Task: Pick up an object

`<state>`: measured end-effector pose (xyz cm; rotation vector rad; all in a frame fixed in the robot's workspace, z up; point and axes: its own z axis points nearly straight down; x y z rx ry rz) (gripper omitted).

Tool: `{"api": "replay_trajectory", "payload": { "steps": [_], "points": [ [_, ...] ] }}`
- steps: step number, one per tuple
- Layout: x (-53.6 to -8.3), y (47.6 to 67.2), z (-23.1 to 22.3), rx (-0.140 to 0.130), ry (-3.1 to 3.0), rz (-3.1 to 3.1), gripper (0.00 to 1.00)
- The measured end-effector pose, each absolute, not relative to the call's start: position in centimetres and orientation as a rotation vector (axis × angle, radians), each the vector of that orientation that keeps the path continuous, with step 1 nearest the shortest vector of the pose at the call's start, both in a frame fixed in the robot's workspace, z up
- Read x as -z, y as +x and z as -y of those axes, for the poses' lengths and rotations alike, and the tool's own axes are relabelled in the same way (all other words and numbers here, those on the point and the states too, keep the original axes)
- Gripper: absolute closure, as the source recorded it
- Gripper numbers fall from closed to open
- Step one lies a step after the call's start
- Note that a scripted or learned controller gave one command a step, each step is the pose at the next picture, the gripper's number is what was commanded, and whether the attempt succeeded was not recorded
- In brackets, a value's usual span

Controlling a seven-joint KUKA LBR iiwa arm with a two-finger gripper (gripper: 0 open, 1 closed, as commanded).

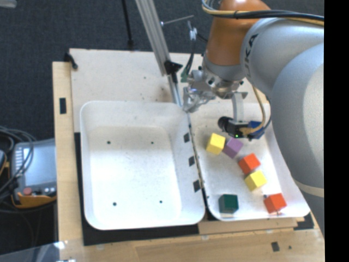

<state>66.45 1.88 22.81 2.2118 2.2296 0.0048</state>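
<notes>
Several small cubes lie in the right bin [214,182]: a yellow cube [215,143] touching a purple cube [233,147], an orange cube [250,163], a second yellow cube [255,180], a red-orange cube [275,202] and a dark green cube [228,203] at the front. My gripper [190,99] hangs over the far left corner of the right bin, close to the wall between the bins. It is up and to the left of the first yellow cube, apart from all the cubes. Nothing shows in its grasp.
The left bin [92,146] sits beside the right one, sharing a dividing wall [194,162]. A slanted aluminium strut [155,37] comes down from the top to just left of the gripper. The large grey arm [289,91] covers the right bin's far right side.
</notes>
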Motion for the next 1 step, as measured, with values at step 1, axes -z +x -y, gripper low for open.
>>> {"api": "replay_trajectory", "payload": {
  "steps": [1],
  "points": [
    [-22.08,66.36,-7.05,-0.001,2.214,-2.23,1.0]
  ]
}}
